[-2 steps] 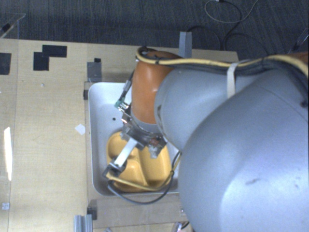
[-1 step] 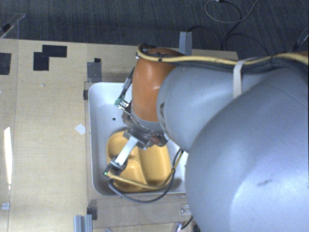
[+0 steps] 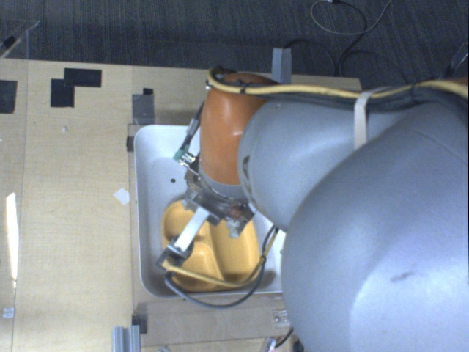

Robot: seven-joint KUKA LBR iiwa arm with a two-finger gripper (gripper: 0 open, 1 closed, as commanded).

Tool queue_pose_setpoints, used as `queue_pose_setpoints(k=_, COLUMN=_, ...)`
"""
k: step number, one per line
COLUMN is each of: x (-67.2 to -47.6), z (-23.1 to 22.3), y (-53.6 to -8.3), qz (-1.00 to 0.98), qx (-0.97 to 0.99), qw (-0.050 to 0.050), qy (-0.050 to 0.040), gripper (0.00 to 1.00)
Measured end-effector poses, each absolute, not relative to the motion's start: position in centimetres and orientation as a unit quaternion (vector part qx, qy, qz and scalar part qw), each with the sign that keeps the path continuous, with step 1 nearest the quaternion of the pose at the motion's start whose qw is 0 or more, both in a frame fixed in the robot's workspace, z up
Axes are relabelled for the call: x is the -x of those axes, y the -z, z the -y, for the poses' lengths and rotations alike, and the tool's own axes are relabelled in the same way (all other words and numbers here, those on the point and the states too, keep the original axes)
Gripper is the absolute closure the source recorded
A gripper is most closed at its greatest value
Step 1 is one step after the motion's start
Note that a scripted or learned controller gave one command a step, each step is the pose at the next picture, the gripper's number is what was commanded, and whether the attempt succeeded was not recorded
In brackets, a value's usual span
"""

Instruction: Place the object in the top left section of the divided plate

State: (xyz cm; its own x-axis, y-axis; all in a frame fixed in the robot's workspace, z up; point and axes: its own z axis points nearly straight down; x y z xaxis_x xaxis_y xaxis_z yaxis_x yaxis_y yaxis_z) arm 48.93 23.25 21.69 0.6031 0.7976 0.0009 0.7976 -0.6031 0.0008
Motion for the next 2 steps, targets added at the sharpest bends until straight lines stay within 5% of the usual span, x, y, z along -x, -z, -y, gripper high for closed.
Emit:
queue_pose_setpoints(k=1, x=-49.0, z=-23.32, y=-22.72, qz=-0.45, qx=-0.893, qw=0.0, qy=-0.0014, gripper=1.0)
queue_pose_setpoints(k=2, x=-48.99, z=-23.35, y=-22.7, qz=-0.45, qx=-0.893, qw=0.0, qy=-0.0011, gripper=0.0)
